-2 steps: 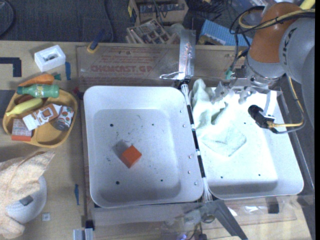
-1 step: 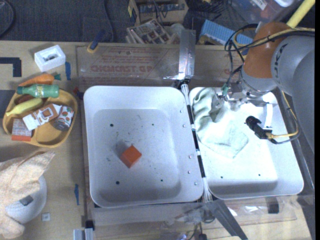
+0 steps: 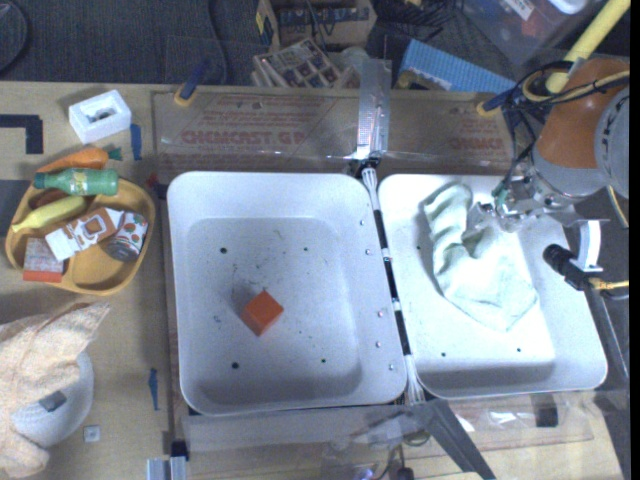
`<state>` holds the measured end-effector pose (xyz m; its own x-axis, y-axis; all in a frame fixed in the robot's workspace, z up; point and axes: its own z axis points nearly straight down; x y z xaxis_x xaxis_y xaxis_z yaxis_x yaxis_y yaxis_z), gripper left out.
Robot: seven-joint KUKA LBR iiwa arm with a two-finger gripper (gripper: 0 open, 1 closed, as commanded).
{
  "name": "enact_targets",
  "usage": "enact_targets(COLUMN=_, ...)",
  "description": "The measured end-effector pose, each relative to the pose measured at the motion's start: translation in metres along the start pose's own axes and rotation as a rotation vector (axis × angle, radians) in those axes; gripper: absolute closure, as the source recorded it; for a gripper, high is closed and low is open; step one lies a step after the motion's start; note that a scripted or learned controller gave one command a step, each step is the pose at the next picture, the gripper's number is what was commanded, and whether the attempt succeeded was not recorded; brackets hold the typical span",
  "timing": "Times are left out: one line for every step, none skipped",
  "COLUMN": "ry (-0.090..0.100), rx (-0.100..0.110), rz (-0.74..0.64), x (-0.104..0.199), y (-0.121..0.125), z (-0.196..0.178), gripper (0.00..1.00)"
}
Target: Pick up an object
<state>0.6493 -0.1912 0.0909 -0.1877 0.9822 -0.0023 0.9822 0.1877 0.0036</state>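
Hovering over the right bin (image 3: 580, 363) at three o'clock, pincer (image 3: 497, 213) touching the cloth (image 3: 480, 268); cannot tell its state, nothing seen lifted, so picking looking not yet done. Lying apart in the left bin (image 3: 200, 208) at seven o'clock, orange cube (image 3: 263, 311); sitting at nine o'clock, yellow bowl (image 3: 110, 283) on the surface (image 3: 60, 103), blocking nothing.

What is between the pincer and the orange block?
The pincer sits over the cloth in the right bin. The block lies in the left bin, so the two bin walls at the middle lie between them.
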Motion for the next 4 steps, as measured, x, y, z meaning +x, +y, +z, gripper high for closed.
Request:
enact_targets(ry=0.0, rx=-0.007, rz=-0.034, x=0.071, y=0.035, z=0.001, gripper=0.0)
enact_targets(ry=0.004, rx=-0.002, rz=-0.13, x=0.037, y=0.027, z=0.001, gripper=0.0)
enact_targets(ry=0.002, rx=0.004, rz=0.083, x=0.017, y=-0.006, z=-0.04, gripper=0.0)
enact_targets(ry=0.009, rx=-0.004, rz=-0.001, x=-0.025, y=-0.005, z=0.003, gripper=0.0)
